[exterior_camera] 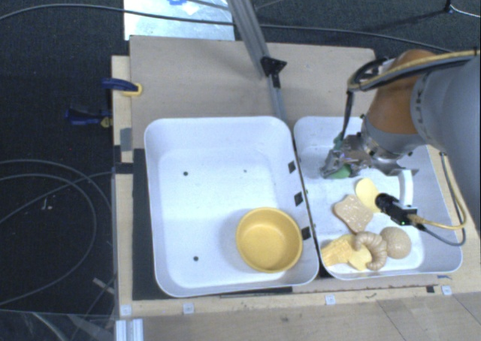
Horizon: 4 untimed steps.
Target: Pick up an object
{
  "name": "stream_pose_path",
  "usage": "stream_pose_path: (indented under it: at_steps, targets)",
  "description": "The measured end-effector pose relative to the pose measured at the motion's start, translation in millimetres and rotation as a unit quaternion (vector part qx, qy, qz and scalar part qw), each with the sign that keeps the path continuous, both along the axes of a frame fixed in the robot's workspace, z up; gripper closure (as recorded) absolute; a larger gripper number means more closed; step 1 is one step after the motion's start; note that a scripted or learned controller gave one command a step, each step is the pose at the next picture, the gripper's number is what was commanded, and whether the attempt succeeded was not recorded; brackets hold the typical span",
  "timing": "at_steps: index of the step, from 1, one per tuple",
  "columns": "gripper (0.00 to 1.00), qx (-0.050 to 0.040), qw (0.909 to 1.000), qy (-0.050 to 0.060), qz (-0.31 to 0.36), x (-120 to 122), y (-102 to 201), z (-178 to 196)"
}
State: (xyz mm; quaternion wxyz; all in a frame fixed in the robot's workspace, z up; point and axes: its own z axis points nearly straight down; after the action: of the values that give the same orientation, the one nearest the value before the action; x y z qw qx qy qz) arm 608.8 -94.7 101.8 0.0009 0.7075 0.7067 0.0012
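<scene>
My gripper (336,168) is down in the upper left part of the right bin (445,255), with the orange-banded wrist (391,110) above it. A small green object (345,173) peeks out right beside the gripper, mostly hidden by it. Whether it is gripped cannot be seen. Just below lie a pale yellow disc (366,192) and a tan toast-shaped piece (352,213). Along the bin's front sit a yellow wedge (338,252), a curled tan piece (373,246) and a round beige lump (397,242).
The left bin (218,126) holds a yellow bowl (268,239) near its front right corner. A grey pole (252,28) slants down to the bench behind the bins. A black and yellow cable (421,221) trails from the arm over the right bin.
</scene>
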Motion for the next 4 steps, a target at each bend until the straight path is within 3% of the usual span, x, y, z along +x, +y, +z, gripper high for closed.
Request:
stream_pose_path:
  at_steps: [3, 4]
  targets:
    - [1.00, -0.0004, 1.0000, -0.002, 0.004, 15, 18, 150]
    - [1.00, 0.0006, 1.0000, 0.000, 0.006, 6, 69, 158]
